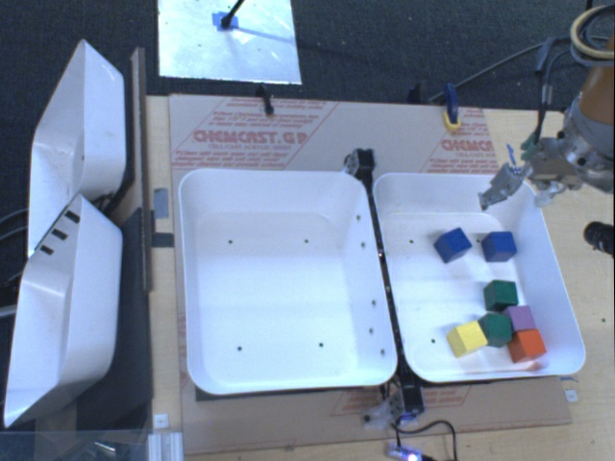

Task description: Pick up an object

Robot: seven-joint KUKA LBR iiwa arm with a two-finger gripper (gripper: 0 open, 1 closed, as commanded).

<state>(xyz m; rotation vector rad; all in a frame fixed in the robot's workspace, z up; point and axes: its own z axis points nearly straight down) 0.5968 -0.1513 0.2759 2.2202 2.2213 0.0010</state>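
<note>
My tool point(524, 182) hangs over the far edge of the right bin point(413, 353), near its far right corner, with nothing between its fingers; I cannot tell from this slanted view how they are set. Every candidate lies in that bin: two blue cubes, one point(453, 245) toward the bin's middle and the other point(499, 247) just beside it toward the right wall, then a cluster in the near right corner made of a dark green cube point(500, 294), a purple cube point(521, 317), a second green cube point(496, 328), a yellow cube point(468, 338) and an orange cube point(527, 345), packed so they touch or nearly touch. I judge them light, rigid blocks with flat, probably smooth faces, so a squeeze across two opposite faces should hold without crushing anything. The blue cube toward the middle looks easiest, since bare floor surrounds it; the clustered ones leave little gap for fingers. The bin floor is smooth white plastic, so a nudged block may slide. The left bin point(288, 373) sits alongside on the counter point(317, 128), their walls meeting at the middle.
</note>
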